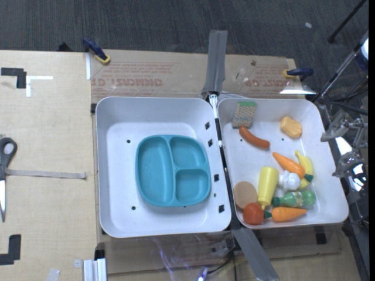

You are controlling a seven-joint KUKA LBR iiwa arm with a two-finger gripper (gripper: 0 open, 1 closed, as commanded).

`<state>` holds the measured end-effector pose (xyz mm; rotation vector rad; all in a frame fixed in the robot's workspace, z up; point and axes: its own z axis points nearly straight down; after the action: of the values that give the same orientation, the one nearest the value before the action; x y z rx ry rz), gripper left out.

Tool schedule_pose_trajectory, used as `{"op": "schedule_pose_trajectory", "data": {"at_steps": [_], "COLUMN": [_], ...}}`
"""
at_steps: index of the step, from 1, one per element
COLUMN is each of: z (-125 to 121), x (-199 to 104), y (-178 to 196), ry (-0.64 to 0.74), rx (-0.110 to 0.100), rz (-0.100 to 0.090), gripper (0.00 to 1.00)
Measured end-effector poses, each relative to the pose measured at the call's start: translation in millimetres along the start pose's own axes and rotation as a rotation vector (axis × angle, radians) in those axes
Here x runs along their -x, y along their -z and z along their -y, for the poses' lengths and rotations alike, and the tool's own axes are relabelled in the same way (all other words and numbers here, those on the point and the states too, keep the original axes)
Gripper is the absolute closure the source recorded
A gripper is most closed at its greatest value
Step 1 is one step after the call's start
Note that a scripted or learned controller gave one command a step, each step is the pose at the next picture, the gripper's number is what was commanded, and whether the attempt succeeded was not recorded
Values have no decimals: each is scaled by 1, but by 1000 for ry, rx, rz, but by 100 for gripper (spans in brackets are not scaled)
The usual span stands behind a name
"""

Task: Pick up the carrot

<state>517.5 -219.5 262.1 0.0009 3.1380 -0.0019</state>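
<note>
Two orange carrots lie in the right bin (328, 206). One carrot (287, 164) lies slantwise near the bin's middle right, against a yellow banana (304, 164). The other carrot (287, 214) has a green top and lies along the front wall, beside a red tomato (253, 213). My gripper (345, 152) shows as grey metal parts just outside the right bin's right rim, apart from both carrots and with nothing seen in it.
The right bin also holds a sausage (254, 138), a bread piece (290, 126), a sponge (244, 114), a yellow bottle (267, 184), a green bottle (296, 199) and a brown disc (245, 194). A teal divided plate (173, 170) lies in the left bin (111, 157).
</note>
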Motion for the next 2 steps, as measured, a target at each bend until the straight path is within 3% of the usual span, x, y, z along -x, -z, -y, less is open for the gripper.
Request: {"op": "schedule_pose_trajectory", "data": {"at_steps": [1,2], "z": [-2,-87], "x": [-27,8], "y": [-165,-169], "ry": [69,44], "rx": [0,1], "rz": [0,2], "gripper": [0,0]}}
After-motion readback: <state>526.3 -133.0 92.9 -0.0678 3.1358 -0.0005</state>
